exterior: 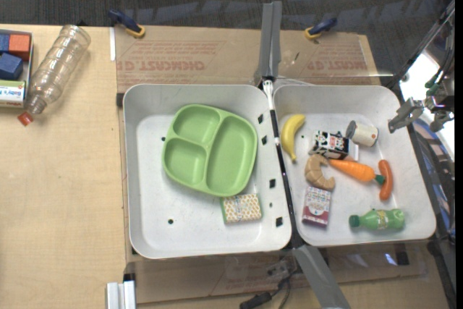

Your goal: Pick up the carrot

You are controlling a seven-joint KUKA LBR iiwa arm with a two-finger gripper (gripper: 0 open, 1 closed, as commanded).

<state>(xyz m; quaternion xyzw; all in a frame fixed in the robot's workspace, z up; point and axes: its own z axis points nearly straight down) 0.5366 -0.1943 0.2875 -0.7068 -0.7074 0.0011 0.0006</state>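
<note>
At the right edge the gripper (406, 114) hangs over the right bin's (419, 177) rim; whether its jaws are apart I cannot tell. One glossy green three-compartment plate (210, 150) fills the left bin (145, 213). One tapered orange carrot (352, 169) lies mid right bin, touching a croissant (319, 172).

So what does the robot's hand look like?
At the picture's right edge, just past the right bin, the gripper looks like a small claw of grey metal with thin prongs. Behind it are pale grey and white parts with dark cables or rods, and a tiny green spot. It is too small and blurry to tell more.
</note>
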